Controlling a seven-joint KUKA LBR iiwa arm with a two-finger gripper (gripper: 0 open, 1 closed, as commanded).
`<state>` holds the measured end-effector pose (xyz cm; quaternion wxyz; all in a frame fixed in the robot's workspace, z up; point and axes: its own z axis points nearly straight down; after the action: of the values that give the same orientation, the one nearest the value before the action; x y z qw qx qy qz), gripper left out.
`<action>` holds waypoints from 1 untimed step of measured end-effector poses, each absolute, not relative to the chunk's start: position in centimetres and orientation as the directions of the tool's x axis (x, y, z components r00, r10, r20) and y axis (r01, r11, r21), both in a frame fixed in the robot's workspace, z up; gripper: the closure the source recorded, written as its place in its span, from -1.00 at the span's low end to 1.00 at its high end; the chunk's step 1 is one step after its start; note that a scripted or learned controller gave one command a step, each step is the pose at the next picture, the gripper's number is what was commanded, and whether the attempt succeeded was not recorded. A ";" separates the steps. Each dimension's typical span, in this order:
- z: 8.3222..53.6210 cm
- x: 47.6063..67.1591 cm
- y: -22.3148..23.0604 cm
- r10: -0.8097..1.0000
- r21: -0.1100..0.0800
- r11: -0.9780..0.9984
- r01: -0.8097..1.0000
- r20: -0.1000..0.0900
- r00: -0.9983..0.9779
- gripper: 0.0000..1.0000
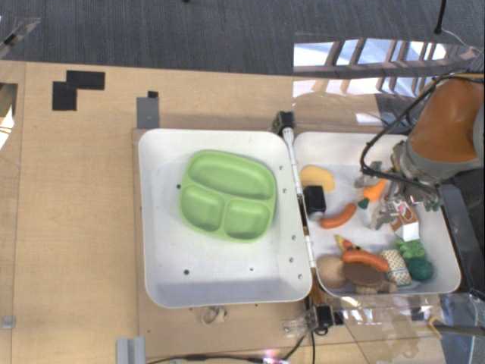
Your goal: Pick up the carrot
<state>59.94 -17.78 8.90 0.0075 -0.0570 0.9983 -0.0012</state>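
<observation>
Over on the left, a green three-section plate (227,196) sits in the left white bin (163,279). Right bin (333,287) is cluttered: yellow piece (318,177), sausage (338,216), broccoli (417,268). The carrot (373,191) is partly hidden right at the gripper (386,203); can't tell how the gripper's set. Bench (68,226) is pale wood.

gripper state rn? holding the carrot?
Gripper: over the right bin, an orange piece that looks like the carrot at its fingers; open, shut or holding cannot be told.
</observation>
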 end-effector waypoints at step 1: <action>9.0 51.1 -20.5 0.024 -0.002 1.000 0.024 -0.016 -1.000 -1.00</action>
<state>51.09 -20.53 9.00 0.0077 0.0122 0.9999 -0.0013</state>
